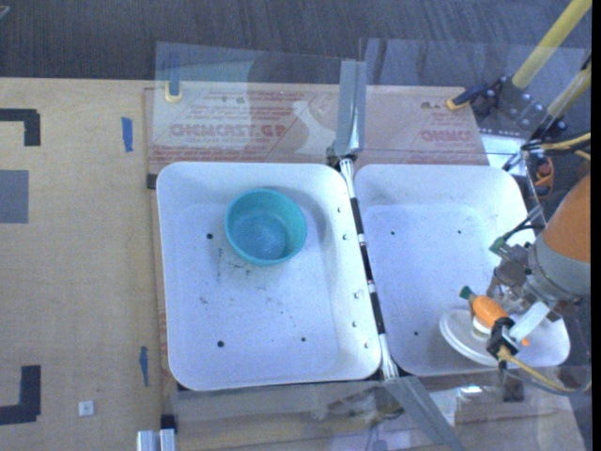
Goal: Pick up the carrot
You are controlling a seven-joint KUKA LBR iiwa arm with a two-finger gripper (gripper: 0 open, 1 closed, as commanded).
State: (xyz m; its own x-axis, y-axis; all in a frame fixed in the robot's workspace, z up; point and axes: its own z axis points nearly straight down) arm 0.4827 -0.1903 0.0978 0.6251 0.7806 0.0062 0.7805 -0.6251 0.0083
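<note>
Camera view, carrot [484, 307] on white plate [456, 334], gripper [508, 302] just beside it

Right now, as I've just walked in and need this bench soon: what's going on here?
The robot arm reaches in from the right, with its gripper low over the near right corner of the right bin. A small carrot lies there on a white plate, close against the gripper. I cannot tell whether the gripper has hold of it. A teal bowl sits apart in the left bin.
</note>
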